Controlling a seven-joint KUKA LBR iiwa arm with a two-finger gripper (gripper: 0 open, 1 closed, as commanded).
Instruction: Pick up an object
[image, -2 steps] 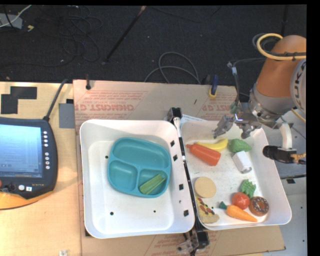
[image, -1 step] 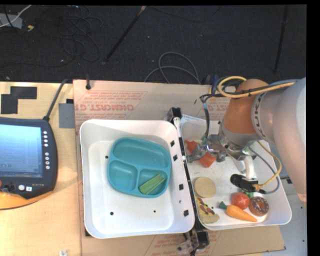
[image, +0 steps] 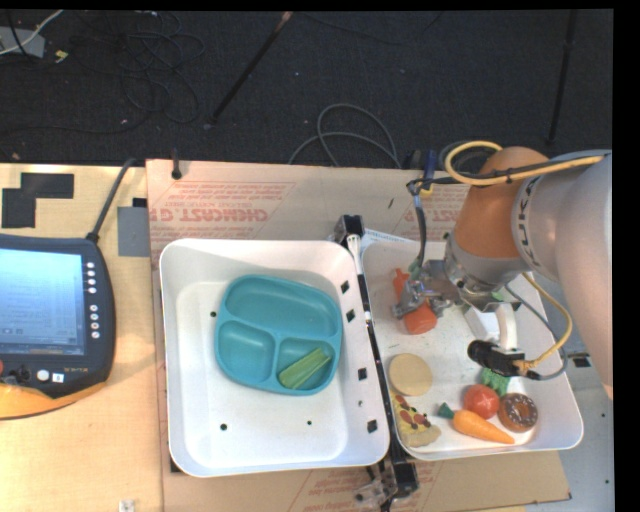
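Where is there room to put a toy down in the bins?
The left bin has bare floor all around the teal tray, widest below it and down its left side. The tray's big top section is bare too; a green piece fills its lower right one. The right bin is crowded: cookie, tomato, carrot, donut, and the arm above.

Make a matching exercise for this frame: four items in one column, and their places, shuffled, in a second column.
Items:
1. green piece
2. carrot
3. round cracker
4. teal divided plate

Places:
A. right bin, near its front edge
B. left bin, on its floor
C. in a lower compartment of the plate
D. right bin, beside the divider between the bins

Pairs: 1-C, 2-A, 3-D, 4-B
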